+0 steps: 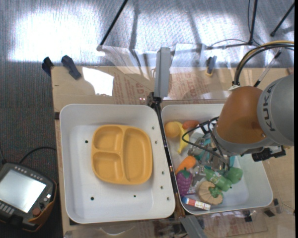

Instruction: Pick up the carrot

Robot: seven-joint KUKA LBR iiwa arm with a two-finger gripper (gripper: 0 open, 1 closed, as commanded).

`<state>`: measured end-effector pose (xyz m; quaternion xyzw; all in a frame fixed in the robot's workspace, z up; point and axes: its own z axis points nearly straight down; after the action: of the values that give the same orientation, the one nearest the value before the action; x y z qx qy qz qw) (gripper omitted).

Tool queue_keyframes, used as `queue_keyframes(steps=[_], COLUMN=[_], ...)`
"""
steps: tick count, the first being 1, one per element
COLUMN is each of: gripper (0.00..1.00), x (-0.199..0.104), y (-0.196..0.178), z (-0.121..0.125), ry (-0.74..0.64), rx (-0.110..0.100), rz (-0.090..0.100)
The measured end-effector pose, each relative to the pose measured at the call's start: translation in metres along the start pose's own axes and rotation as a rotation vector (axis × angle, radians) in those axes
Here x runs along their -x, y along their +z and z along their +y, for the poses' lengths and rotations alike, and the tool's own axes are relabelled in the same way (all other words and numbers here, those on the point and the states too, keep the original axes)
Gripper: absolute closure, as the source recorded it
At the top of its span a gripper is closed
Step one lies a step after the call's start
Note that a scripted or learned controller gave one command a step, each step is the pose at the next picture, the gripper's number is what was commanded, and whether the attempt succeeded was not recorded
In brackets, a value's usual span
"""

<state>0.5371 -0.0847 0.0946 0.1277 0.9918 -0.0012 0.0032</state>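
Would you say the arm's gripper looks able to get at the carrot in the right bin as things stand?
Probably yes. The gripper hangs just right of the carrot, whose top looks uncovered. The purple grapes and yellow fruit crowd it closely, so a clean grasp is uncertain.

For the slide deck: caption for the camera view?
Grey KUKA arm's gripper lowered beside the orange carrot in the right white bin; yellow divided plate left.

Glossy white plastic bins (69, 133), matt yellow plastic tray (122, 154), bare wooden bench (79, 90)
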Motion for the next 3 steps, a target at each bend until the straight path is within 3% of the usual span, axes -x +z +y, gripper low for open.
queue_keyframes(steps=[1,2,3], gripper=[0.0,0.0,0.0], x=[-0.017,-0.028,-0.026], y=[-0.001,-0.001,0.0], z=[-0.013,-0.013,-0.011], ry=[0.415,0.432,0.442], rx=[-0.002,0.004,-0.001], rz=[-0.01,-0.017,-0.01])
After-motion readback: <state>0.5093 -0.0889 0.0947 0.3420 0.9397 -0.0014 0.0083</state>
